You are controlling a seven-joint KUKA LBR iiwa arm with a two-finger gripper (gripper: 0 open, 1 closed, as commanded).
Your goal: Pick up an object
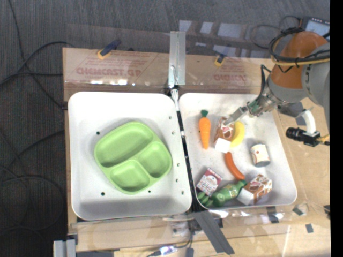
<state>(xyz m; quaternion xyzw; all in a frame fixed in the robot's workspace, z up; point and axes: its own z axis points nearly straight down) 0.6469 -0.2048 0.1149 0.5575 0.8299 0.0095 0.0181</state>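
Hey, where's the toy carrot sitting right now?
The toy carrot lies in the right bin, in its upper left part near the divider between the bins. The small carton and the banana lie just to its right.

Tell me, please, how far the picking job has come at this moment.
Nothing looks picked yet. The tool is low in the right bin, by the banana and a small carton, but I see no object between its fingers. The carrot, sausage and green bottle lie in the bin. Gripping and lifting remain.
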